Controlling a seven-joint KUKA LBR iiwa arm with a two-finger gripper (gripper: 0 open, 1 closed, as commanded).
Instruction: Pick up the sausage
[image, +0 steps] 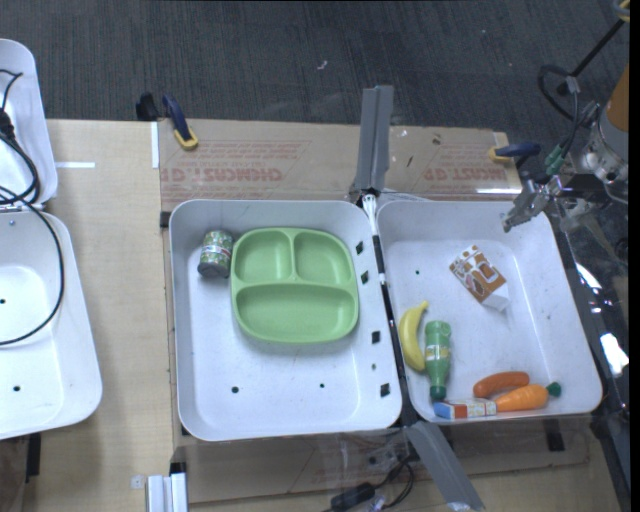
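The sausage (500, 383) lies in the lower right part of the frame, near the bottom edge of the right bin (455, 240). It is reddish orange and lies almost level, touching or just above a carrot (523, 398) whose green tip points right. Left of the carrot, a small red and white box (465, 408) rests against the bin's bottom wall. Further left, a green bottle (437, 359) stands or lies lengthwise, with a banana (412, 336) right beside it on its left. In the upper middle of this bin lies a white and orange carton (480, 277), tilted.

The left bin (200, 380) holds a green divided plate (295, 284) in its upper half, and a small can (215, 253) lies just left of the plate.

The gripper (525, 207) is at the upper right of the frame, over the top right corner of the right bin, well apart from the sausage. Whether it is spread or pressed together cannot be told; nothing is seen in it. Dark cables (575, 95) run above it.
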